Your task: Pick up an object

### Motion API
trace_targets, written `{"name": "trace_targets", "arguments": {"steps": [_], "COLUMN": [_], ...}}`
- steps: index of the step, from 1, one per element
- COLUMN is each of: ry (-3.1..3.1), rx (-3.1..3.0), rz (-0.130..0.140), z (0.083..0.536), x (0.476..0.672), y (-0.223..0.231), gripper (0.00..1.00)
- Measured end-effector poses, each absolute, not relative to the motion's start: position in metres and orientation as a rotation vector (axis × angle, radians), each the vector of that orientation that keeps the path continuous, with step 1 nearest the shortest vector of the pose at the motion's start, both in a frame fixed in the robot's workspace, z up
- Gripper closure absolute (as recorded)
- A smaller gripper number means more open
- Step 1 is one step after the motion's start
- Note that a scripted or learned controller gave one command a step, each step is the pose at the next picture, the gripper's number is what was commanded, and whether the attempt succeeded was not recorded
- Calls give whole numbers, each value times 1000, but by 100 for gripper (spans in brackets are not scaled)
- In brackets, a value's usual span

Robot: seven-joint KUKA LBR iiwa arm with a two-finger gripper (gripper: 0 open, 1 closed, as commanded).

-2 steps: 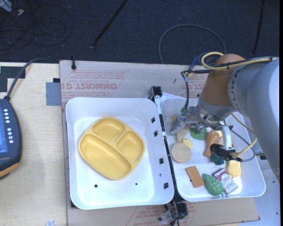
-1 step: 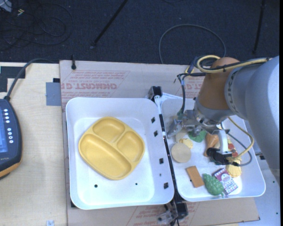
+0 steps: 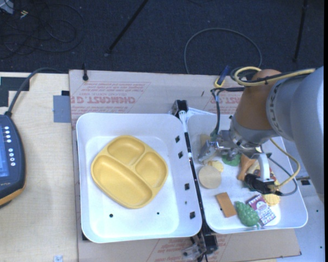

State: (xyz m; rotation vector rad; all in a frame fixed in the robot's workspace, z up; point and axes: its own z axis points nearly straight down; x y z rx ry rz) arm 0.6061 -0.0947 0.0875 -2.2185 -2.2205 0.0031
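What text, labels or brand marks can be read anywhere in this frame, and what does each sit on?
"CHEMCHZT. O" or similar: red print, upside down and blurred, on the cardboard sheet behind the left bin; the reading is uncertain.
Red print on the cardboard's front edge: too blurred to read.
Screen and buttons of the handheld pendant: too small to read.
Small printed packet in the right bin: pattern visible, nothing legible.

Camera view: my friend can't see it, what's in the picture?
A grey robot arm reaches into the right white bin, over small toy foods. The left white bin holds a yellow divided plate.
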Motion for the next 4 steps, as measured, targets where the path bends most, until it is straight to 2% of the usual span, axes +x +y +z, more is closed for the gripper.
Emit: {"name": "trace_targets", "arguments": {"steps": [1, 2, 3, 4], "ry": [-2222, -2220, -2219, -2227], "rx": [-2220, -2219, -2219, -2221], "rz": [0, 5, 3, -6], "z": [87, 87, 98, 193], "x": [641, 625, 626, 629], "y": [-87, -96, -96, -72], "gripper": [0, 0, 100, 100]}}
